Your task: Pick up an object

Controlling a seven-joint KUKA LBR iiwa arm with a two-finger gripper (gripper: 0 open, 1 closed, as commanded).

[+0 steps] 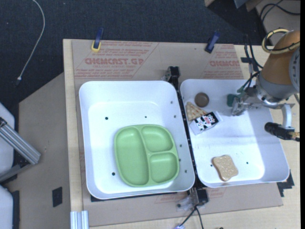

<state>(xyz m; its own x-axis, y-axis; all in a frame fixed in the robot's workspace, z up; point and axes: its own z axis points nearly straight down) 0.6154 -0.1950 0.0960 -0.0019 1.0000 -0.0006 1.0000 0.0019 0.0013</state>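
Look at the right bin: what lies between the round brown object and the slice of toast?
In the camera view, between the round brown object and the slice of toast lies a black-and-white patterned card, then bare white bin floor.

My bench (119, 61), brown board with red print, carries two white bins side by side: left bin (95, 109) toward its left edge, right bin (267, 166) toward its right edge. Yellow clamp (97, 43) and blue clamp (212, 42) grip the far edge.
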